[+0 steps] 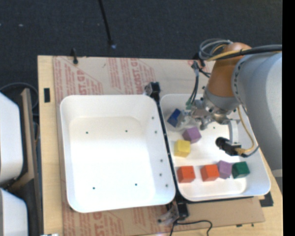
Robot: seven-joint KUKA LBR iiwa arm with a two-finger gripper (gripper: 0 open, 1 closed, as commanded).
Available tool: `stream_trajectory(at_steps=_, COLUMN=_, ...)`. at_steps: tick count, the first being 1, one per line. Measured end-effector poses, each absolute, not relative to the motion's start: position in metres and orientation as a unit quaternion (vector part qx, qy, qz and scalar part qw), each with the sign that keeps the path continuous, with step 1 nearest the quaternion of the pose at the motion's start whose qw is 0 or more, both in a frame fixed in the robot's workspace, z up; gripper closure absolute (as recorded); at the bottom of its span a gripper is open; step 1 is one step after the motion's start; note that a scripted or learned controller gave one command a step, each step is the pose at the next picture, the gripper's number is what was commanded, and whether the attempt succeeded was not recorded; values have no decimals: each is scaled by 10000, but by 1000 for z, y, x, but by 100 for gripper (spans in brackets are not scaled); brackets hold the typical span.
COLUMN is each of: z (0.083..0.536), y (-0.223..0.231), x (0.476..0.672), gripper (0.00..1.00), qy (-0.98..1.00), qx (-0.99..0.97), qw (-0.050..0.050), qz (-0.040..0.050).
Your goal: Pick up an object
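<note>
The right bin (258, 183) holds several small blocks: a blue one (174, 117) at the upper left, a purple one (191, 134), a yellow one (182, 148), two orange ones (186, 173) (209, 172), a second purple one (225, 168) and a green one (240, 169). My gripper (199, 117) hangs low over the bin's upper part, just right of the blue block and above the first purple block. The wrist hides its fingertips.
The left bin (69, 146) lies beside the right one, a dark divider strip between them. The bench is brown board with red printing. A black clip (152, 88) sits at the bins' upper junction. The arm's grey body covers the right bin's upper right.
</note>
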State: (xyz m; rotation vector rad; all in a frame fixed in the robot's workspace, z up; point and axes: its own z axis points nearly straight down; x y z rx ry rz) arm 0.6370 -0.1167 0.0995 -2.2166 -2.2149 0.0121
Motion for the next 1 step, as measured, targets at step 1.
stream_trajectory(at_steps=1, z=101, y=-97, x=581, gripper=0, qy=-7068, qx=-7075, qw=5, qz=1)
